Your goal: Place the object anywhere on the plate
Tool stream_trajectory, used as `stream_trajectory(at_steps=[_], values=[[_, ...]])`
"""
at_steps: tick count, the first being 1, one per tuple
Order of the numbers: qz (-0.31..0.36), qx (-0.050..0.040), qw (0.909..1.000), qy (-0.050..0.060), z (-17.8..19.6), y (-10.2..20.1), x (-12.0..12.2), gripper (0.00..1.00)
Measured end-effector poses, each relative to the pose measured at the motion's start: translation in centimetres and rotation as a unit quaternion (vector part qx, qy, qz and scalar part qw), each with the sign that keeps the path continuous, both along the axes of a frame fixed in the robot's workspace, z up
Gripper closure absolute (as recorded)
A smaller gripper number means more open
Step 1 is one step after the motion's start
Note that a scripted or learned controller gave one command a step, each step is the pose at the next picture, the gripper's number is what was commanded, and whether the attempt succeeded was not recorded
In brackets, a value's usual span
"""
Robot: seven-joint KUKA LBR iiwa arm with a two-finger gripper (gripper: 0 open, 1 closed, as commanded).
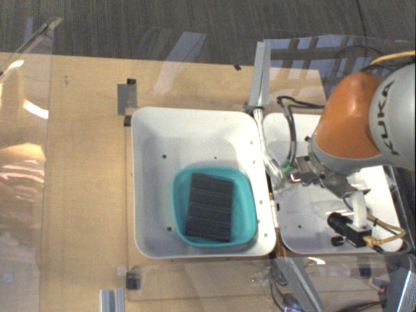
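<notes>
Worktop (65,174): wooden, stretching far out to the left of the hand and carrying both bins.
Left bin (149,142): white, sitting just left of the hand, its right wall running close beside it.
Plate (179,187): teal, lying in the left bin, left of the hand.
Object (210,207): dark grey ribbed block, lying flat on the plate, apart from the hand.
Hand (286,171): hanging over the right bin's left edge; released or clenched, I cannot tell.
Right bin (305,233): white, lying beneath and right of the hand.
Arm (351,122): reaching in from the right, behind the hand.
</notes>
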State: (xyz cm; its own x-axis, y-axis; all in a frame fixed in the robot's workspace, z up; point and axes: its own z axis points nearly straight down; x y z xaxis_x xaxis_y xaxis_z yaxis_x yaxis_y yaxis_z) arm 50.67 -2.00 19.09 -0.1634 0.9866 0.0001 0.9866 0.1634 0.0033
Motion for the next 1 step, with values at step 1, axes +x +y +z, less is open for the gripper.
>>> stream_trajectory(at_steps=[1], values=[[0.028,0.0003,0.9996,-0.001,0.18,6.64,0.55,1.0]])
